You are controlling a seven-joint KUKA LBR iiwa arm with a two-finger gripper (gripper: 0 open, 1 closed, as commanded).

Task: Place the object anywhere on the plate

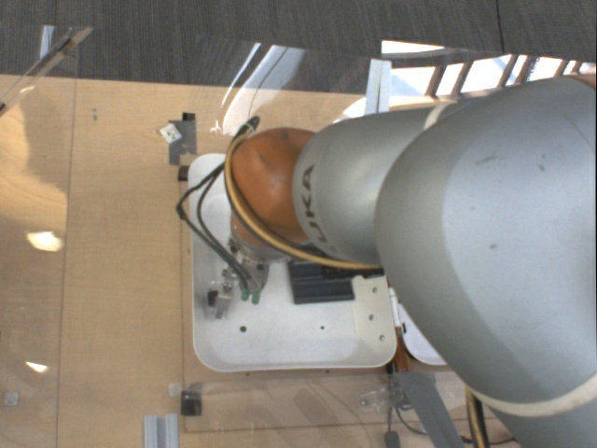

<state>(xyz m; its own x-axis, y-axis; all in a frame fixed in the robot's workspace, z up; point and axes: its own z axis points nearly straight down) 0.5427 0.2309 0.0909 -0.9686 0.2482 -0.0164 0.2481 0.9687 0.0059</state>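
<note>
Fingers spread, empty, above the white bin on the wooden bench; grey carpet beyond.

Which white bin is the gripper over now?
The bin on the view's left; the gripper hangs above its floor. The other bin peeks from beneath the arm.

The white bin is largely covered by the arm, and the gripper is held over its floor. Free room is left along its near strip and over the bench beside it.
</note>
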